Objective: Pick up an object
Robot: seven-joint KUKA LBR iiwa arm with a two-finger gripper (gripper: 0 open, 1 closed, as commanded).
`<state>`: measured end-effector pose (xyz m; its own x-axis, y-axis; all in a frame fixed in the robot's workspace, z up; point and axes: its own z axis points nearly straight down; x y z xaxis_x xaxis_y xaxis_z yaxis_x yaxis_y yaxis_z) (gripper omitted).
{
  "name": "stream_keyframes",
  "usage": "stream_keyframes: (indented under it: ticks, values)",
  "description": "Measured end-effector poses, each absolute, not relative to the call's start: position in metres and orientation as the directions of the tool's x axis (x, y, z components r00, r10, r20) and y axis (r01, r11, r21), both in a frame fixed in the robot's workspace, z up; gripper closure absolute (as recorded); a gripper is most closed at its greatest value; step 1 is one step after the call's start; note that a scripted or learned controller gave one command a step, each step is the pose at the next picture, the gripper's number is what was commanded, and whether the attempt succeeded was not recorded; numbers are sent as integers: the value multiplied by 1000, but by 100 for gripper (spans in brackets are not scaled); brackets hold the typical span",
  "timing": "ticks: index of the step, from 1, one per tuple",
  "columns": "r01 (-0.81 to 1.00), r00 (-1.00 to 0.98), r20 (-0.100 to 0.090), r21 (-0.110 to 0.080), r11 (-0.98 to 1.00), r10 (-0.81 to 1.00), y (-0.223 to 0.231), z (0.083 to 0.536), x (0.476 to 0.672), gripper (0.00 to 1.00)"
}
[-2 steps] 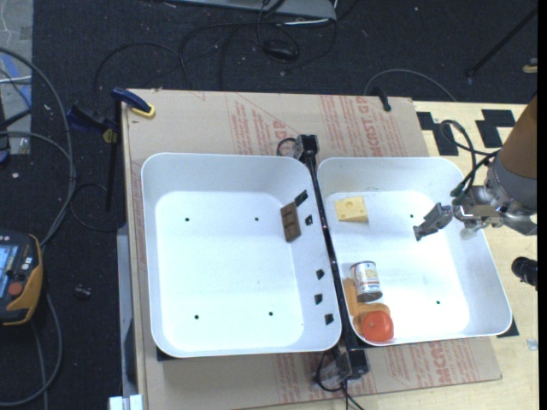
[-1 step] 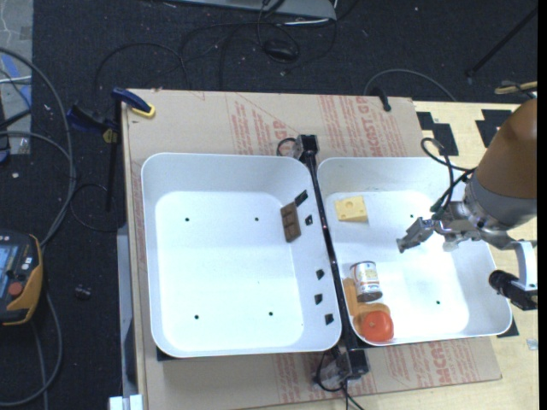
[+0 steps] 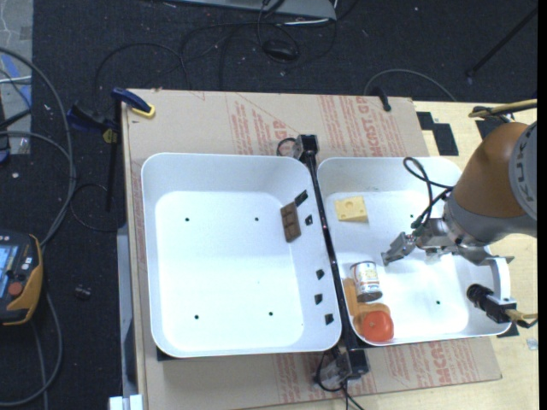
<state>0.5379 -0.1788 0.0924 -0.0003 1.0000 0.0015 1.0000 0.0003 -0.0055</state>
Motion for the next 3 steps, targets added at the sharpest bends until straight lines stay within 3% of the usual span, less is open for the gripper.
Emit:
stream_keyframes:
  ticks: [1, 2, 3]
  values:
    - [1000, 0, 0, 0, 0, 1000, -179, 92, 538, 0]
    - [1000, 0, 0, 0, 0, 1000, -179, 103, 538, 100]
    - [1000, 0, -1, 3, 0, 1000, -180, 145, 540, 100]
